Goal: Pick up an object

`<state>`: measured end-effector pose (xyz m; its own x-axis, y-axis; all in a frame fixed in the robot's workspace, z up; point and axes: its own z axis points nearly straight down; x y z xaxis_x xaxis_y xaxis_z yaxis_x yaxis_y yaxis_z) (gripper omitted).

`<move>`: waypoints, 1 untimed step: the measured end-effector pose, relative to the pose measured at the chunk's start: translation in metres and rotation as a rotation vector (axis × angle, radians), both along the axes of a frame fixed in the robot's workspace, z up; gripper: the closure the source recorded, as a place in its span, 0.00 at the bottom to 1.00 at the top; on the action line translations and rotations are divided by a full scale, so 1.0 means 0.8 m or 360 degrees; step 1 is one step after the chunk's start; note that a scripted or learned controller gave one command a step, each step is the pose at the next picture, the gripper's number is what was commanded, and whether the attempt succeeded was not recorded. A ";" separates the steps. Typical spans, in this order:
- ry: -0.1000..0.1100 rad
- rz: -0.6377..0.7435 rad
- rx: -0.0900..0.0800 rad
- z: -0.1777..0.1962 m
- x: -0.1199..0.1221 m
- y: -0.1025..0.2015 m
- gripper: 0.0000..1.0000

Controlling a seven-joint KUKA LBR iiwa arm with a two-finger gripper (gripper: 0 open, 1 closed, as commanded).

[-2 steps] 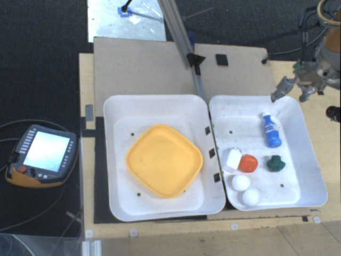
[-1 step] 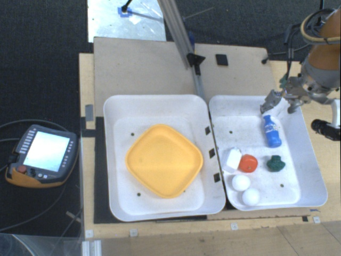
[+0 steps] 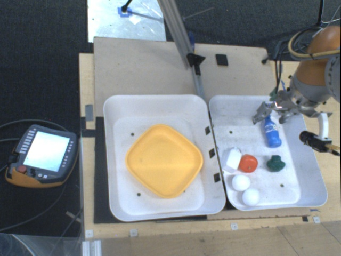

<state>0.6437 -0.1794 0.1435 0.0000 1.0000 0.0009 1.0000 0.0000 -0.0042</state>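
Nearest the front edge of the right shallow white plastic bin (image 3: 311,193), two small white balls (image 3: 245,190) are lying, with a white block (image 3: 233,159), an orange-red round piece (image 3: 248,164) and a dark green lump (image 3: 275,164) just behind. Further back, a small blue plastic bottle (image 3: 272,132) is lying, judged light, stiff and slippery, best taken across its body. Over its far end the two-finger gripper (image 3: 276,111) is being held spread, nothing seen between it. The left bin (image 3: 114,116) is carrying a yellow square plastic plate (image 3: 164,160).
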 end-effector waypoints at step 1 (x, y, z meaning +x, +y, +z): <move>-0.0001 0.0000 0.0000 -0.065 -0.001 0.000 0.00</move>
<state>0.6429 -0.1790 0.0912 -0.0002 1.0000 0.0008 1.0000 0.0002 -0.0033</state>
